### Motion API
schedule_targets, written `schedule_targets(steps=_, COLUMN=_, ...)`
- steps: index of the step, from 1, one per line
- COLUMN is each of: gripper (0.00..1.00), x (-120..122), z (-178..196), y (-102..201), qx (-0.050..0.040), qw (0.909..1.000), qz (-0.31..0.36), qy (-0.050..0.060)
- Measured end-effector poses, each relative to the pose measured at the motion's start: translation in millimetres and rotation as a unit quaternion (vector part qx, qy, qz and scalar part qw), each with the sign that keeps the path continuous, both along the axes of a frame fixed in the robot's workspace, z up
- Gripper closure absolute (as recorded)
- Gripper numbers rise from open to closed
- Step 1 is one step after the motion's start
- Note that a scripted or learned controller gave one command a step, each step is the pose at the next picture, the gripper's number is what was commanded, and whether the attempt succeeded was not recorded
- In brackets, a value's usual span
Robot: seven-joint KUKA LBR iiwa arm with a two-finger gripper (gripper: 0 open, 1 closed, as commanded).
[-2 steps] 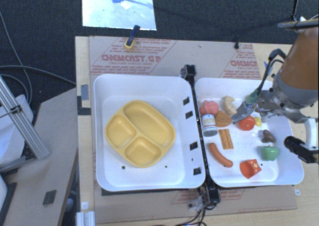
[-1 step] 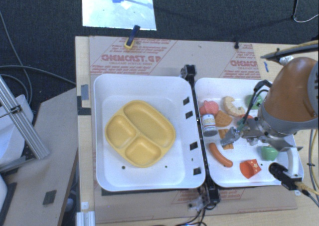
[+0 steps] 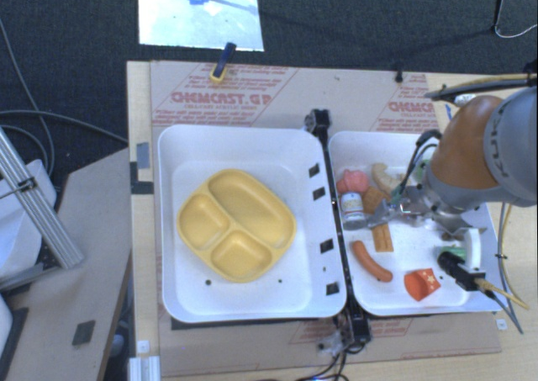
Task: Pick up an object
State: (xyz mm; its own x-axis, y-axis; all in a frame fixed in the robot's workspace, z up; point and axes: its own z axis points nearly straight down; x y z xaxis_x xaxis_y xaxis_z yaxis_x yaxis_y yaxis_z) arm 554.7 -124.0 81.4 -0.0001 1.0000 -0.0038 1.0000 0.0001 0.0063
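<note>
The arm's jaws hang low in the right bin, at the cluster of toy foods beside the small jar and the tan stick; whether they are open or closed cannot be told. Nothing looks lifted: the sausage, orange piece and pink item all lie in the bin. The yellow tray sits in the left bin. The pick seems still ahead.

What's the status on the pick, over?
Pincer low in the right bin, amid the food pile. Nothing seen held. Sausage and orange piece lie loose nearby. Yellow tray sits in the left bin, well apart.
</note>
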Motion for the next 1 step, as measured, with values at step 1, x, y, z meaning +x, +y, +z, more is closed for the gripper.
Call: schedule_targets(steps=1, gripper=1.00, x=-0.5, z=14.0, y=1.9, qx=0.0016, qw=1.0000, qz=0.001, qy=0.001)
